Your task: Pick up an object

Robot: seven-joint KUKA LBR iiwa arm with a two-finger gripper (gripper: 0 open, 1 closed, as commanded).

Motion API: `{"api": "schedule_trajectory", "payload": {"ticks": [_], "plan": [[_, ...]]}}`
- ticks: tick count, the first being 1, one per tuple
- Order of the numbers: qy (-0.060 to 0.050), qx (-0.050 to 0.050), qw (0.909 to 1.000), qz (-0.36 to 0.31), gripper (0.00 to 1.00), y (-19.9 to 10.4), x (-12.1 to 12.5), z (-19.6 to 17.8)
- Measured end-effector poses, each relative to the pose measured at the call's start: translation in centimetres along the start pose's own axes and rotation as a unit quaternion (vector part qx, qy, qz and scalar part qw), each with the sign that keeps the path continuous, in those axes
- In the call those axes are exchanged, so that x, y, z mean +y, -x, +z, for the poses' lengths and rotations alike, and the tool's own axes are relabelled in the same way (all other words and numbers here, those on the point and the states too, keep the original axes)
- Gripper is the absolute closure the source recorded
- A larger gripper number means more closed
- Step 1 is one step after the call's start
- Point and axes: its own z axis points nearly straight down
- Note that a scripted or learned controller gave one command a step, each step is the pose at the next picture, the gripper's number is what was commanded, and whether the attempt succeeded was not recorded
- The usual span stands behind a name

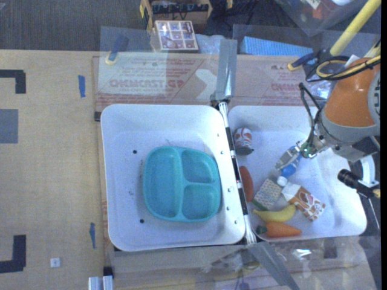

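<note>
My gripper [289, 158] hangs low over the middle of the right bin [338, 222], reaching in from the right under the orange-banded wrist. Just below its tip lies a small white bottle with a blue cap [284, 177]. Around it lie a patterned packet [268, 193], a red and white carton [308, 203], a banana [275, 213], a carrot [279, 229], a red sausage-shaped item [245, 183] and a red and white can [243, 138]. I see nothing lifted off the bin floor.
The left bin [121, 132] holds a teal divided plate [181, 184]. A ridge [233, 162] separates the two bins. Cables and the arm's body [351, 101] crowd the right bin's far right side. Cardboard boxes [175, 8] stand beyond the bench.
</note>
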Motion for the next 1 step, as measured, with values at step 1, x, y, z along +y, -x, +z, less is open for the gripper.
{"api": "schedule_trajectory", "payload": {"ticks": [1], "plan": [[-0.004, 0.002, 0.9972, 0.074, 1.00, -4.78, 0.99, -9.01]]}}
